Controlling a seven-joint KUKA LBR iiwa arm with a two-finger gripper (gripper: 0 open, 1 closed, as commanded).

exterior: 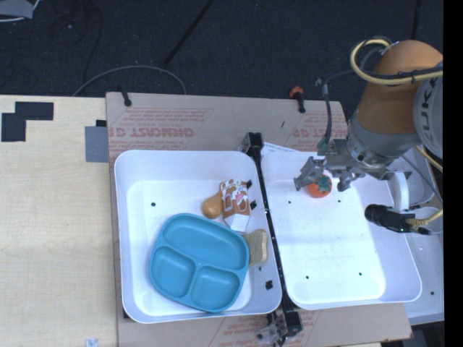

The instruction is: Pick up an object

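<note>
Gripping a small orange ball point(319, 187) between its fingers, the gripper point(325, 177) hangs over the right bin point(340, 266), apparently lifting it; a blue tray point(199, 261) sits left.

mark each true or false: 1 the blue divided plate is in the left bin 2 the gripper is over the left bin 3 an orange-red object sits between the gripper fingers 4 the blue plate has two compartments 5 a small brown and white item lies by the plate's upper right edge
1. True. The blue divided plate lies in the left bin.
2. False. The gripper is over the right bin.
3. True. The small orange-red object shows between its fingers.
4. False. The plate has three compartments.
5. True. The brown and white item lies just past that edge, beside a tan piece.
</note>
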